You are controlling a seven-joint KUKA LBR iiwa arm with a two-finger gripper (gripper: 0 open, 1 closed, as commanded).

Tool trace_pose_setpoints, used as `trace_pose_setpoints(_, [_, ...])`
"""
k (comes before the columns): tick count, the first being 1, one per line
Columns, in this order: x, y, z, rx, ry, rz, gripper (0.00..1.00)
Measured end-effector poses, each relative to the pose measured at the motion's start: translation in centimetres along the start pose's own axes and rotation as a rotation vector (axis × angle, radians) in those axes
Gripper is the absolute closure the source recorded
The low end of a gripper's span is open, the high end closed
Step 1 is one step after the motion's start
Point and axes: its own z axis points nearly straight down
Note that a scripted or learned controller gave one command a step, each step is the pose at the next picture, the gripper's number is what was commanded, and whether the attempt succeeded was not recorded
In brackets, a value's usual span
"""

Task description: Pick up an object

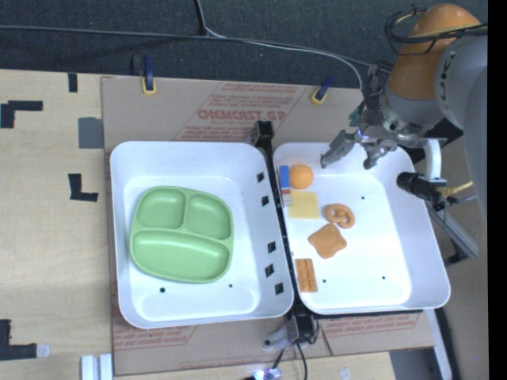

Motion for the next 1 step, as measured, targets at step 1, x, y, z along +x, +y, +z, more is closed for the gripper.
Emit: trace_pose_setpoints(1, [0.05, 0.29, -0.96, -0.015, -0.002, -0.003, 0.00])
